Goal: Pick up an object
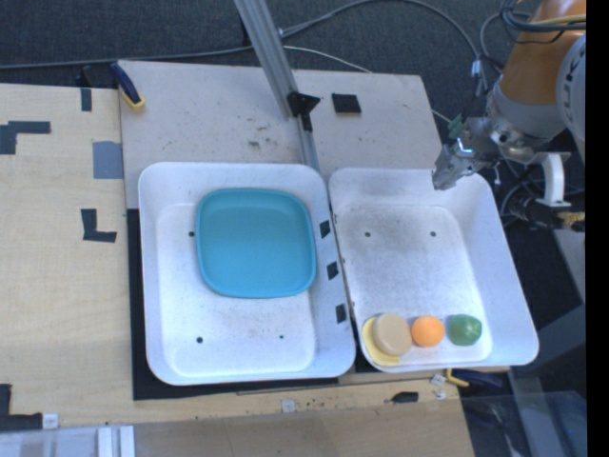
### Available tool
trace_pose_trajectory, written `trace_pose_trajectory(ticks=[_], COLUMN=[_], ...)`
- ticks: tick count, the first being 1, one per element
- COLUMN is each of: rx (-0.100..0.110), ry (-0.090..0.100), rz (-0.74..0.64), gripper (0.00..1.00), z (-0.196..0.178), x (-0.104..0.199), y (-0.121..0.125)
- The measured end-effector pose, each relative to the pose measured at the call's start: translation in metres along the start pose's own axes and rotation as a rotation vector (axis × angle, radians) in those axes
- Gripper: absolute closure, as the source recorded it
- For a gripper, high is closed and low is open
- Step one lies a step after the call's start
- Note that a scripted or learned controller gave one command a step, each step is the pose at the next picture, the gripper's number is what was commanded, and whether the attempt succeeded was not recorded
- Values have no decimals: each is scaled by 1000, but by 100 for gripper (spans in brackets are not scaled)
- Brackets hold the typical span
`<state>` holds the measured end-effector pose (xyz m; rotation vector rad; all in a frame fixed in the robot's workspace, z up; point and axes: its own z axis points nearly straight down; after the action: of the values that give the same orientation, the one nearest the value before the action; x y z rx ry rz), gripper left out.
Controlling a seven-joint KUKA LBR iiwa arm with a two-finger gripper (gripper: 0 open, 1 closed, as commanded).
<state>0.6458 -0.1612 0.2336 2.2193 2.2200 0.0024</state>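
1. Three small things are sitting in a row along the near edge of the right bin [504,284]: a tan disc [391,333] on a yellow dish [373,348], an orange ball [427,331] just beside it, and a green ball [464,329] at the right end. The disc and orange ball are touching or nearly so; the green ball is lying just apart.
2. The rest of the right bin's floor is showing grey speckling and smudges.
3. The left bin [162,284] is holding a blue square plate [255,242], lying flat toward the bin's far half. The two bins are sitting side by side, rims meeting at the middle.
4. The table [200,122] beyond the bins is carrying a slanted metal rail [271,50] and a black patch [345,104].
5. The gripper [447,174] is hanging over the far right corner of the right bin, well apart from the three things. Nothing is showing between the jaws; whether they are apart or together, cannot tell at this angle.
6. The grey arm [519,112], with its orange band [552,12], is reaching in from the far right.
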Motion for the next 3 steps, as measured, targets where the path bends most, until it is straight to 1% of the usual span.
trace_pose_trajectory(ticks=[1,2,3], rx=[-1,3,4], ry=[0,1,1], rz=[0,-4,-3], gripper=[100,100,100], z=[-50,-49,-45], x=[0,52,96], y=[1,-1,5])
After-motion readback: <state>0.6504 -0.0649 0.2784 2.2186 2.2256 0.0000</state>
